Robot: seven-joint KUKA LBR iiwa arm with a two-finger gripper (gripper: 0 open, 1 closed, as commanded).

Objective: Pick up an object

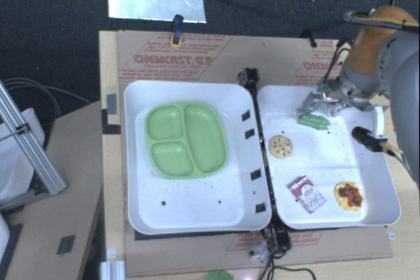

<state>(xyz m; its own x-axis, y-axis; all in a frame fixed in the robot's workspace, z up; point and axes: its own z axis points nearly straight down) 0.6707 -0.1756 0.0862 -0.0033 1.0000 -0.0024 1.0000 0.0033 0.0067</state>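
Pincer (314,106): in right bin (387,206), grip state can't tell. Green obj (314,120) just below pincer tips. Cookie (281,146) near, below-left. Red packet (306,194), pizza toy (348,195) further below.

**Cut off, covered, or too small to read**

The grey arm with its orange band (384,49) runs off the right edge, so its upper links are cut off. The gripper (315,105) is too small to read. The green object (314,120) beneath it is partly covered. The small red-and-white packet's (306,193) printing is illegible. A green item (220,275) is clipped by the bottom edge.
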